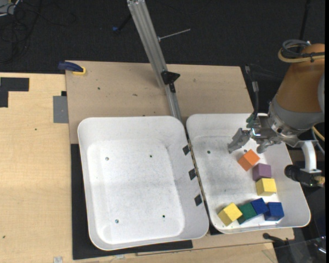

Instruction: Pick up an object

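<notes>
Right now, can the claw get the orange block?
Probably yes. The claw hangs right above the orange block in the right bin, with nothing between them. The purple block sits close beside it.

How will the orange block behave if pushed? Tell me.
The orange block has flat faces, so it will probably slide, not roll. It looks small and likely light. Pushed toward the purple block close beside it, it may nudge that one.
</notes>
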